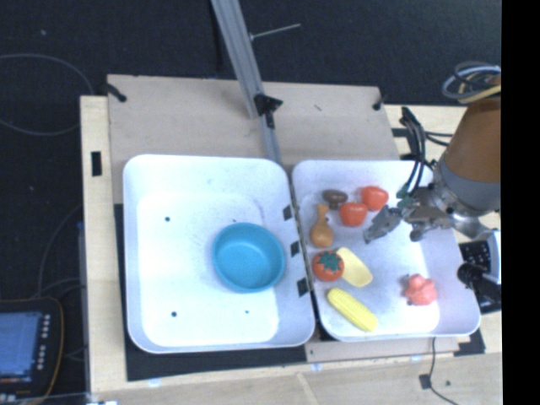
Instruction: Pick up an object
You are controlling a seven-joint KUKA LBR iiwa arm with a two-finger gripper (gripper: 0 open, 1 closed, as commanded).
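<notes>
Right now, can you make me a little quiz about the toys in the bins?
1. True or false: the blue bowl sits in the left bin.
2. Which toy lies nearest the right bin's front edge? A pink toy, B corn cob, C mushroom
3. What color is the band above the gripper?

Key: 1 true; 2 B; 3 orange

Left bin (152,184): bowl (247,256) at its centre-right.
Right bin (447,310): toy foods along its left side; corn (352,309) lowest.
My gripper (381,226): above right bin's middle.
</notes>
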